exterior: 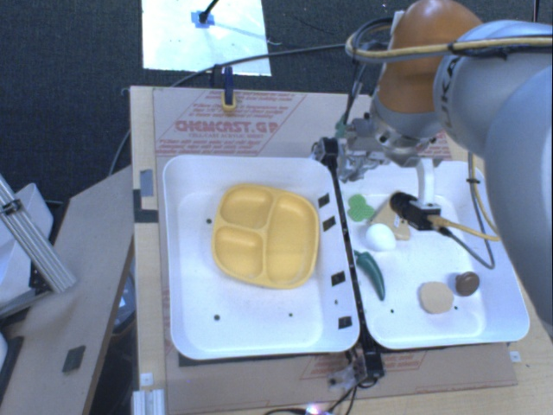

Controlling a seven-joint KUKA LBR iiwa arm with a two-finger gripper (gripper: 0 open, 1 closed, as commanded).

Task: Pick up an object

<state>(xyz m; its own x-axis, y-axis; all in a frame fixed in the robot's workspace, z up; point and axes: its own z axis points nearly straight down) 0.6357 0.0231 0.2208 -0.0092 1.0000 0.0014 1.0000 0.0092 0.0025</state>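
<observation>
Nearest, at five o'clock in the right white bin (406, 328), lie a tan round biscuit-like disc (436, 297) and a small brown ball (467, 283). At eight o'clock sits a slim green chilli pepper (371, 271), with a white egg (380, 237) just beyond it, then a green leafy piece (360, 207). Farthest, at eleven o'clock by the divider, hangs the gripper (350, 169); whether its claw is spread or pressed together I cannot tell. The leafy piece, at its six o'clock, seems the likeliest pick: centre over it and descend straight, clear of the wall.

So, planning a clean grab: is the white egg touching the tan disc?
Apart. The camera view shows a wide gap between the white egg and the tan disc.
</observation>
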